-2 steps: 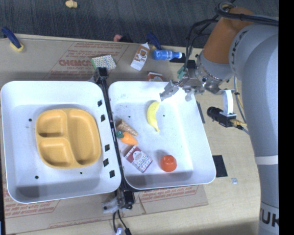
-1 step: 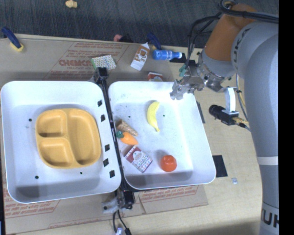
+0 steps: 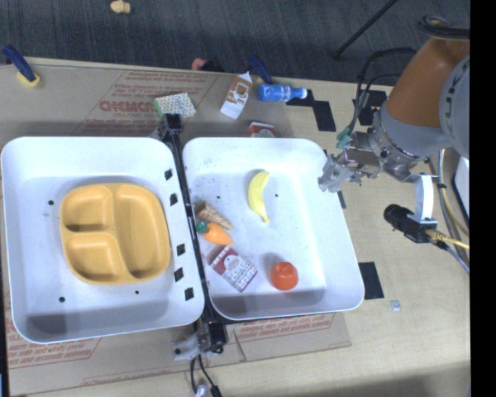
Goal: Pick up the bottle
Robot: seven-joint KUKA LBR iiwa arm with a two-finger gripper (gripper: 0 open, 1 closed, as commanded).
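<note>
The small blue plastic bottle with a pale cap end (image 3: 281,93) lies on its side outside both bins, on the bench just beyond the far rim of the right-hand shallow white bin (image 3: 335,222), next to a small white-and-brown carton (image 3: 236,96) to its left. We judge the main risk to be that placement: the two-finger gripper (image 3: 337,172) hovers at the right bin's right-hand edge, well apart from the bottle, so a descent here would close on nothing or knock the rim. A round bottle lying flat may also roll away from a pinch, and the carton stands close enough to be nudged or caught instead. Inside the right bin lie a yellow banana (image 3: 259,194), an orange carrot-shaped toy (image 3: 216,234), a red-and-white printed packet (image 3: 234,269) and a red rounded toy (image 3: 284,275), any of which a program could mistake for the target. The left white bin (image 3: 16,222) holds a yellow divided plastic plate (image 3: 116,231). We cannot tell whether the fingers are parted or closed, since the gripper is small and cluttered with wiring, and nothing shows between them. The arm's upper part is cut off at the right, and the bottle's label is too small to read.
</note>
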